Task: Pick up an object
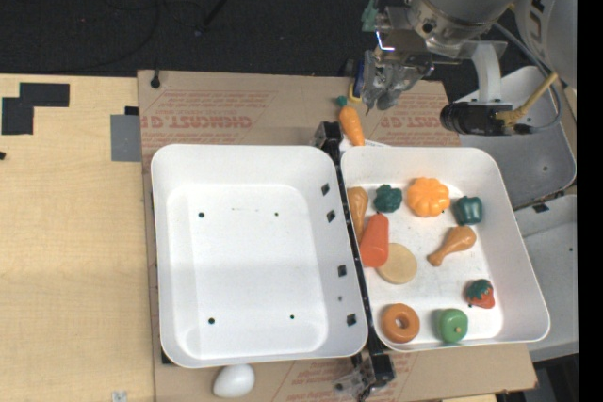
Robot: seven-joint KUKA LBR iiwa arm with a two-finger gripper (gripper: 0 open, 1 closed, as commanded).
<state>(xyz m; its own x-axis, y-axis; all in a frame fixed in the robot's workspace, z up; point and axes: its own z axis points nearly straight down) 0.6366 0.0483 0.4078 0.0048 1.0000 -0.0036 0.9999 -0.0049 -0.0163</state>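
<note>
1. While the grey arm with its orange band reaches in from the right, the tool (382, 94) hangs above the far edge of the right bin (513, 202), over the brown cardboard; can't tell how its fingers are set.
2. Just below the tool there's a small orange carrot (351, 125), slim and tapered, with a bit of green at its far tip. It sits just outside the right bin's far-left corner, apart from the tool as far as I can see.
3. Inside the right bin: an orange pumpkin (428, 197), a dark green broccoli-ish piece (387, 199), a green pepper (467, 210), a drumstick (452, 246), a red-orange long piece (374, 240), a tan round disc (398, 264), a doughnut (401, 323), a green apple (452, 325) and a strawberry (480, 294).
4. Beside it is the left bin (170, 249), and a white egg shape (234, 380) lies on the tabletop just by its near edge.
</note>
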